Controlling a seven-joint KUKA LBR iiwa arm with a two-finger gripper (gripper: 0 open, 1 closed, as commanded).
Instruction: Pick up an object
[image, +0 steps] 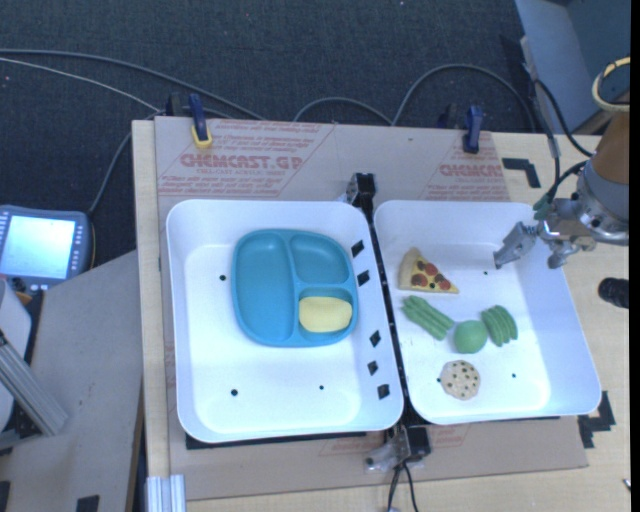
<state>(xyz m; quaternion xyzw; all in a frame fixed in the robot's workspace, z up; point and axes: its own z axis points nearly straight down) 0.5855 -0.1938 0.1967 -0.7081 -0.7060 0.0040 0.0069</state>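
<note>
Bench, plywood-topped, carrying two shallow white bins side by side. Left bin (200, 330): one blue divided tray (270, 290) near its middle, with a pale yellow rounded item (325, 314) lying in the tray's lower right compartment; the tray's other compartments show bare blue. Right bin (560, 340): five small food-shaped items, grouped in its left half. A pizza slice (426, 273), yellow with red spots, lies uppermost, close to the divider between the bins. Below it, a long green pod-like piece (428, 318) lies at a slant, its lower end just beside a round green ball (469, 336). A ribbed green piece (499, 325) sits just right of the ball, touching or nearly touching it. A speckled round cookie (460, 380) lies lowest, apart from the others. Arm: enters from the right, over the upper right corner of the right bin. Gripper (533, 247): two fingers spread apart, nothing between them, positioned well right of the pizza slice and above the green pieces, clear of all items. Two clamps hold the far edge of the board.
</note>
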